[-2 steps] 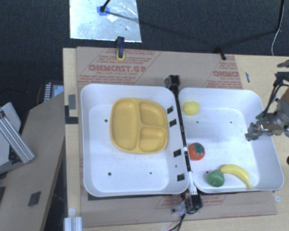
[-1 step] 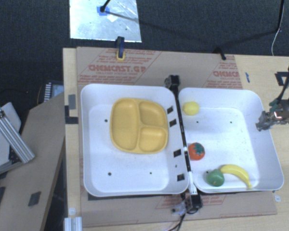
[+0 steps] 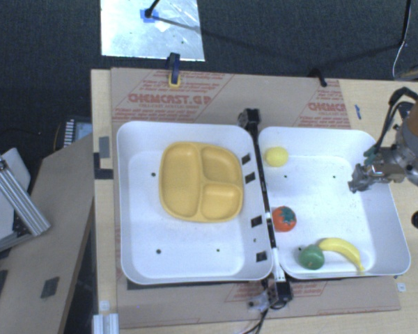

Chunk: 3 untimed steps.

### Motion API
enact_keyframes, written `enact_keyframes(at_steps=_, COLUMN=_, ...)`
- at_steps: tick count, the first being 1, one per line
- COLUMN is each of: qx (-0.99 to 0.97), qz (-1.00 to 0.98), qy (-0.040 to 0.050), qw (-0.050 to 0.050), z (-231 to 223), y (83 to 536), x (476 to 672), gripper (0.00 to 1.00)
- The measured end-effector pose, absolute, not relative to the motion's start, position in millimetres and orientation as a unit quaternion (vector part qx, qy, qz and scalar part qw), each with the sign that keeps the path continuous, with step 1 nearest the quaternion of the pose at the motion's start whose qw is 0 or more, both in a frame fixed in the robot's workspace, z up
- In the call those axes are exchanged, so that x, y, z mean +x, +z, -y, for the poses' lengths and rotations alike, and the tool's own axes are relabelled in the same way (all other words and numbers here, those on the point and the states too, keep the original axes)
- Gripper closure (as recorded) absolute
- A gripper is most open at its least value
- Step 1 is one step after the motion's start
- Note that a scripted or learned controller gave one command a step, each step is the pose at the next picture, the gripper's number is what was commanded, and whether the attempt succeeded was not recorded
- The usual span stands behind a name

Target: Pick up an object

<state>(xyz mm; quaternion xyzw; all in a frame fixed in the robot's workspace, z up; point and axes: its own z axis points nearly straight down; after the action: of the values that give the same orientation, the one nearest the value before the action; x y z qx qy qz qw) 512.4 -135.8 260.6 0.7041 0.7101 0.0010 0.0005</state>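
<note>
The right bin (image 3: pixel 376 207) holds a yellow lemon (image 3: pixel 276 156) at its far left corner, a red tomato (image 3: pixel 284 218) by its left wall, and a green fruit (image 3: pixel 311 257) touching a yellow banana (image 3: pixel 342 250) near its front edge. My gripper (image 3: pixel 360 178) hangs over the right side of this bin, near its right wall, well apart from all the fruit. Nothing shows between its fingers. The left bin (image 3: pixel 136 249) holds a yellow divided plate (image 3: pixel 199 181).
The two bins sit side by side on a cardboard sheet (image 3: pixel 188 96), joined by a black clip strip (image 3: pixel 259 186). A metal frame (image 3: pixel 10 193) stands off the bench at the left. The arm's wrist (image 3: pixel 414 152) enters from the right edge.
</note>
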Motion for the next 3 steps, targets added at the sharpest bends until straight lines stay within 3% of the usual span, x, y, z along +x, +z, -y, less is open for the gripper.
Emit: enact_keyframes(at_steps=3, qx=0.703, qz=-0.711, qy=0.0016, qw=0.000, z=-26.3, y=242.5, x=531.5, gripper=1.00)
